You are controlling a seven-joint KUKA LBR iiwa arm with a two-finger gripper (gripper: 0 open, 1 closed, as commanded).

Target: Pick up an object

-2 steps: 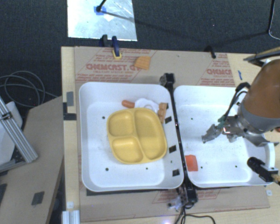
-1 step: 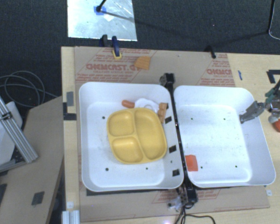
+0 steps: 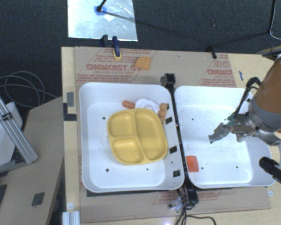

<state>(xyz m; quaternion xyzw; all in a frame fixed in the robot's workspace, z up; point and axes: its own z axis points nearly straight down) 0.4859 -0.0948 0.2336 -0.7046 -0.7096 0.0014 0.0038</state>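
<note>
Left bin [image 3: 91,139]: you have a yellow divided tray [image 3: 136,136], with a small orange sausage-shaped piece [image 3: 128,104] and a tan block [image 3: 163,111] near its far edge. Right bin [image 3: 210,175]: an orange block [image 3: 191,163] sits by the near left corner. The gripper [image 3: 216,135] hovers over the right bin's middle, apart from the block; whether it is open or closed you cannot tell. Step: approach, nothing grasped. Next move likely calls for travel toward the orange block, then descent.

Both white bins [image 3: 94,139] look like smooth, slightly glossy plastic, same for the yellow divided tray [image 3: 136,136] (more satin than shiny). The worktop [image 3: 187,67] is matt printed cardboard, and the tool [image 3: 218,134] looks like dull grey metal.
</note>
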